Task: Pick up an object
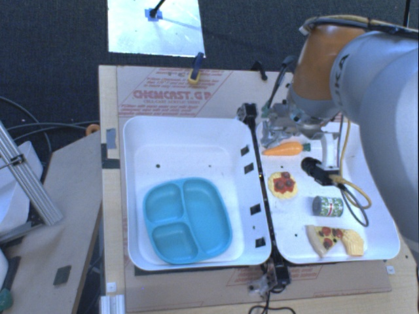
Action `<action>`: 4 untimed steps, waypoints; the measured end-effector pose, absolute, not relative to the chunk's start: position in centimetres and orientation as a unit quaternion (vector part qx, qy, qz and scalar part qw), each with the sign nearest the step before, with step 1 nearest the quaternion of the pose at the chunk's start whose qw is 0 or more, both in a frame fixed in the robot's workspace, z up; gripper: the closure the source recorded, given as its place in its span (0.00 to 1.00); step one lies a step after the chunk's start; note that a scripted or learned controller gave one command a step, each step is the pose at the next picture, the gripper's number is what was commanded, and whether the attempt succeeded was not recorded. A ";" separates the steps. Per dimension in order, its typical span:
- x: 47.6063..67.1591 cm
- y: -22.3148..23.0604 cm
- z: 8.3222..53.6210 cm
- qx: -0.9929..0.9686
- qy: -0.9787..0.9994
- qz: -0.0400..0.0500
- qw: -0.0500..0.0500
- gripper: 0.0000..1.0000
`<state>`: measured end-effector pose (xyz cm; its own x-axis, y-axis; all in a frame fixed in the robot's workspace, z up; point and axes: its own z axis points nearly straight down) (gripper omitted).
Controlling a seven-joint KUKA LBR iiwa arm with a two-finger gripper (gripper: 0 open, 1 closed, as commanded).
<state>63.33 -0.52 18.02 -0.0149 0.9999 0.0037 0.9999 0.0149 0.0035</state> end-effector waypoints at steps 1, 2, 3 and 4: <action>66.7 -6.2 23.2 -0.708 -0.707 -0.002 -0.004 1.00; 51.9 -5.5 21.5 -0.708 -0.706 0.003 0.004 1.00; 52.9 -1.3 22.8 -0.704 -0.710 -0.001 0.000 1.00; 49.7 -6.1 25.4 -0.708 -0.706 -0.001 -0.002 1.00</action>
